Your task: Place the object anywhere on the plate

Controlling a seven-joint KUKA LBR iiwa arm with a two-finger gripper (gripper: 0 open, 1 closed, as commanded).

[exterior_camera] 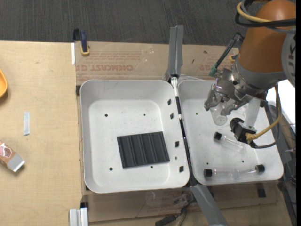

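Observation:
The plate (142,149) is a dark ribbed rectangle lying flat in the middle of the left bin (94,98). My gripper (219,106) hangs over the upper middle of the right bin (277,171), pointing down. Right below it is a clear rounded piece (219,118), and I cannot tell whether it is held or resting on the bin floor. A clear tube with a black cap (229,142) lies a little below the gripper. Another clear tube (235,173) with dark ends lies along the front of the right bin.
A black and yellow cable (247,132) dangles from the wrist over the right bin. Black clips (178,114) line the wall between the bins. On the bench to the left lie a small grey strip (26,123) and a wrapped block (10,158). A clamp (83,42) stands at the back.

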